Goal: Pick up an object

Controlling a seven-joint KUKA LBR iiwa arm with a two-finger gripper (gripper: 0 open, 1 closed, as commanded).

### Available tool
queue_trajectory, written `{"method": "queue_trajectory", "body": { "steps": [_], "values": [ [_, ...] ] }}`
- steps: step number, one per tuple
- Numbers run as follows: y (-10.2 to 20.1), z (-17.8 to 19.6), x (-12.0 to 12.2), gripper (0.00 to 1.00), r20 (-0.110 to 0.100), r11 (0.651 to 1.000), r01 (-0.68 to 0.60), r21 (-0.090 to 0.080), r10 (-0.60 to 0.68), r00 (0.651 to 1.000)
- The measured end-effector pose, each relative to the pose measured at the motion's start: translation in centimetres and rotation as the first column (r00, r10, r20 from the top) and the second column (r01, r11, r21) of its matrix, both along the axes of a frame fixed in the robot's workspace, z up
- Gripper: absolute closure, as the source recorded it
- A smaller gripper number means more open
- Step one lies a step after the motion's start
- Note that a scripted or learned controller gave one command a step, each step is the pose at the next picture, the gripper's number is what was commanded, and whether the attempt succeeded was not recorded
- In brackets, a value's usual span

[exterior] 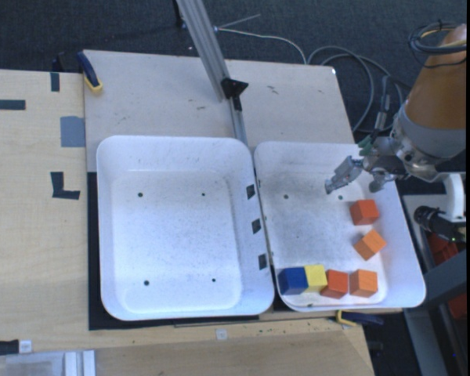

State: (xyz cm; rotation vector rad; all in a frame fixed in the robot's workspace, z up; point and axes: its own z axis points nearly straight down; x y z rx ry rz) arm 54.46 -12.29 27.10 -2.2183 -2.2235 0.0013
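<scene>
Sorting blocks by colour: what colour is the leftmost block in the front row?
Blue, in the camera view.

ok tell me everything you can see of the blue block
The blue block is a small cube, solid blue with a matte look, sitting flat on the floor of the right bin near its front left corner. It heads a row along the front wall, its right side touching the yellow block. The pincer is well away from it.

I'm seeing six blocks lying lower right: orange [364, 211], orange [370, 244], blue [293, 280], yellow [316, 276], red-orange [337, 283], orange [363, 282].
</scene>
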Motion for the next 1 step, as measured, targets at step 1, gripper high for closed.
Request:
{"method": "queue_trajectory", "body": {
  "steps": [1],
  "values": [
    [-7.87,-1.23,-2.57,0.0,-0.003,1.0,0.009,-0.004,-0.009,1.0]
  ]
}}
